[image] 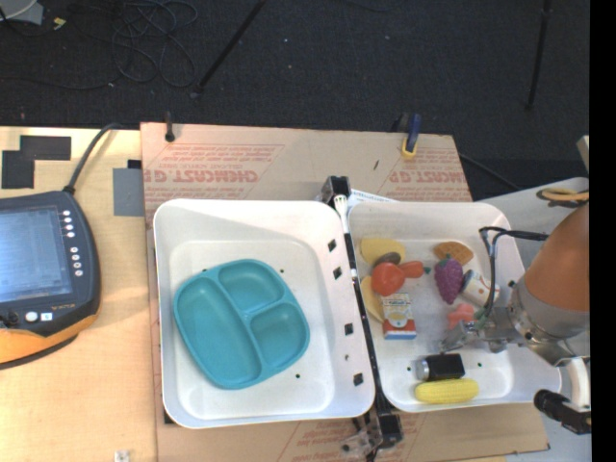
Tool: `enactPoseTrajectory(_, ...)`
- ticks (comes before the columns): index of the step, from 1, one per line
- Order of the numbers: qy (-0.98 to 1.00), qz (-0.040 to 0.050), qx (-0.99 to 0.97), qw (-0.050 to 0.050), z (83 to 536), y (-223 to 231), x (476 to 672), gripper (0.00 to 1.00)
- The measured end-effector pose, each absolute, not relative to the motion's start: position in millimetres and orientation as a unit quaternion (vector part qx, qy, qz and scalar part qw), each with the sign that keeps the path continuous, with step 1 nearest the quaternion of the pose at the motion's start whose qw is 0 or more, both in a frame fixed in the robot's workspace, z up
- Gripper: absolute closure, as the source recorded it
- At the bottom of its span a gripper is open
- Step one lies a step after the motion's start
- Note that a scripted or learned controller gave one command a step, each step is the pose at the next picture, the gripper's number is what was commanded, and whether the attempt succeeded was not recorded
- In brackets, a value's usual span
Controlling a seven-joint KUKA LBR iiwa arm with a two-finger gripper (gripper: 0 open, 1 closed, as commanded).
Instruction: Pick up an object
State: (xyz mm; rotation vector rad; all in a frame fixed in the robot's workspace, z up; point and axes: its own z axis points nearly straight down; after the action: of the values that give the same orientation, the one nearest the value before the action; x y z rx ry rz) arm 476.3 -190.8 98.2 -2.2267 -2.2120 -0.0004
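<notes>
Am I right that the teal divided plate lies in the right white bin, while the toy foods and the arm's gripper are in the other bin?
Not quite. The camera view shows the teal divided plate in the left white bin, not the right one. The toy foods, such as the yellow corn cob and purple grape bunch, lie in the right white bin, where the gripper reaches.

arm: we see it reaching in from the frame's right edge, its orange band at mid-right | wrist: bent low, angled toward the lower right of frame | gripper (474,335): dark metal parts pointing left; we cannot make out its state
</notes>
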Motion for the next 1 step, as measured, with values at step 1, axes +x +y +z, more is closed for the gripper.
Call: enactPoseTrajectory(1, -0.707, -0.0002, -0.707, -0.001, 87.3, -215.1, 530.9, 0.0)
